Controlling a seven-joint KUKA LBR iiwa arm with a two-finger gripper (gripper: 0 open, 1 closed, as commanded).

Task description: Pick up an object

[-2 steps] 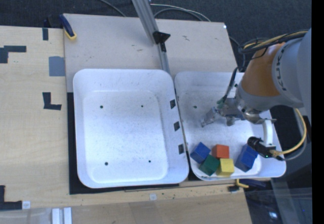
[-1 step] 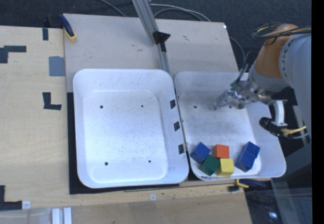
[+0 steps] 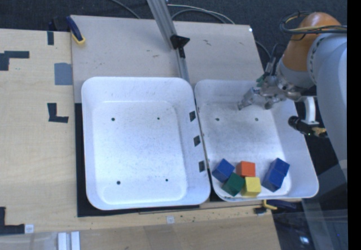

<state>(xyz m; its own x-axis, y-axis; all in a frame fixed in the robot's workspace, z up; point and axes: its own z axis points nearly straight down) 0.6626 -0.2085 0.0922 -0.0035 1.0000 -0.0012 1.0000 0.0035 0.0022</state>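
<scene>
The grey two-finger gripper hangs over the upper part of the right-hand shallow white plastic bin, and from here I cannot tell whether it is spread or closed; nothing shows in it. The blocks sit well apart from it, bunched in the bin's lower corner at lower right of the frame: a blue cube, an orange cube, a green cube, a yellow cube and a larger blue block. My worry is that crowding: a descent could land on two touching cubes, wedge against the sloped rim, or simply shove one aside. The left-hand white bin lies beside it.
</scene>
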